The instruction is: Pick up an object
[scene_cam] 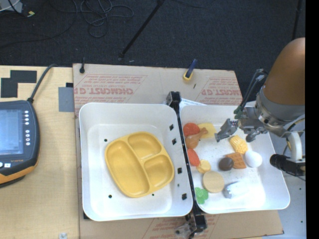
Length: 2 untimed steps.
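The right bin (271, 193) holds several toy foods. A yellow corn cob (238, 145) lies near its middle, with a white egg (253, 159), an orange piece (238, 162) and a dark brown ball (226, 164) just in front of it. My gripper (238, 135) hangs over the back of this bin, right above the corn. It is open, one dark finger (224, 131) to the left of the corn and the other to its right, with nothing between them. Further left lie a red tomato (191, 129) and a brown drumstick (194, 140).
A beige disc (213, 181), a green piece (201, 194), a grey object (229, 189), a small yellow piece (203, 167) and a red piece (193, 158) fill the bin's front left. The left bin (94, 133) holds a yellow divided plate (139, 163). A pendant (15, 133) lies far left.
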### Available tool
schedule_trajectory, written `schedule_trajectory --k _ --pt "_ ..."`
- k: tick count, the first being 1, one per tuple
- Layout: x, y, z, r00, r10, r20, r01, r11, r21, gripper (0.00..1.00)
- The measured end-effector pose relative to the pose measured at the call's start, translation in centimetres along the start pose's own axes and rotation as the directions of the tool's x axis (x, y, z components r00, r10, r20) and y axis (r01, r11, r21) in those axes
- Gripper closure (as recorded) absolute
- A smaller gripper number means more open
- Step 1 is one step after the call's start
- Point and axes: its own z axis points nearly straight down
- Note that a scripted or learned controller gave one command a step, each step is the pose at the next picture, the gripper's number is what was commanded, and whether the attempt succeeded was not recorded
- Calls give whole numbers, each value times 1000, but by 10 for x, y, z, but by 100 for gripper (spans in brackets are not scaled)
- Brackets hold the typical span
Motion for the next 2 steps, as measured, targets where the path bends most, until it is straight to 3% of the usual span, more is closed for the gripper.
schedule_trajectory --k 1,2 --pt "71 -68 40 1000 -4 -5 4 1000 11 0" --pt "66 -65 29 1000 6 -1 -6 1000 5 100"
